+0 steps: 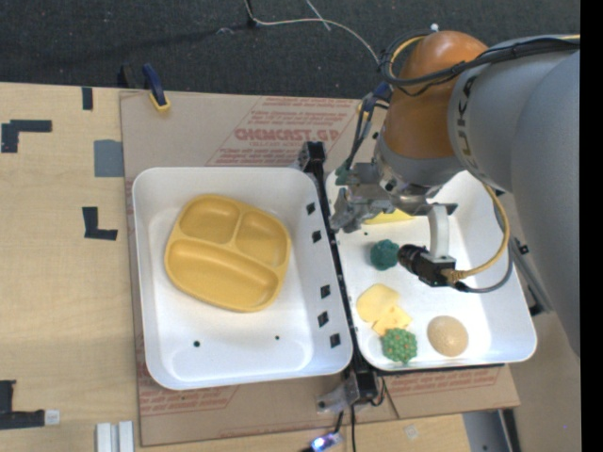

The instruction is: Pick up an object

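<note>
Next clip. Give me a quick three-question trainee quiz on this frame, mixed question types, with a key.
1. True or false: the yellow divided tray lies in the right bin.
2. Which sits nearest the gripper? A) dark green ball B) beige egg C) green broccoli
3. Fill in: the broccoli touches the pale yellow ____.

Key: 1 false, it lies in the left bin; 2 A; 3 block.

Yellow divided tray [228,251], blue clamp [154,88]

Yellow piece [388,218] half hidden under the hand [363,205]
</note>
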Robot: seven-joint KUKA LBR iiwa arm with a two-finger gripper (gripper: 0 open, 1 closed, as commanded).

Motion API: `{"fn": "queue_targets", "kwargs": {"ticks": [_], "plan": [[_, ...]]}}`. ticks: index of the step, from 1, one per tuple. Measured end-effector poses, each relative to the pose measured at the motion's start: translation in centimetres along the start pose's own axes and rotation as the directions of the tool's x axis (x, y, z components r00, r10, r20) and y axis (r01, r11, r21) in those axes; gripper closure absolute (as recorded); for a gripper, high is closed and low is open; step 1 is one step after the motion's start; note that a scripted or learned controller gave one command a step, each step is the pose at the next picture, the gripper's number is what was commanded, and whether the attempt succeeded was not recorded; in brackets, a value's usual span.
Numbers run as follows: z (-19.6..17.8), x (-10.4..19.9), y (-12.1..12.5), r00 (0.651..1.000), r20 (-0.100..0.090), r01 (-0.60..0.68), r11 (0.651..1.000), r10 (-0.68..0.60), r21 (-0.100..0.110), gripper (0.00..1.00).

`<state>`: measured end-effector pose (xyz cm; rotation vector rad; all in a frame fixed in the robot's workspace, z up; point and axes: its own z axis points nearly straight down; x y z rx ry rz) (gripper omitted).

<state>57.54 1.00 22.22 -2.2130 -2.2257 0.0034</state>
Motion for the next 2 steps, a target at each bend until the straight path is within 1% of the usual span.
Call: {"fn": "queue_targets", "kwargs": {"ticks": [1, 2], "plan": [[0.6, 4.3, 3.2, 1.0, 0.0, 0.0, 1.0, 0.0, -0.002, 1.0], [1.1, 9.2, 5.4, 1.0, 0.0, 0.0, 1.0, 0.0, -0.002, 1.0]]}}
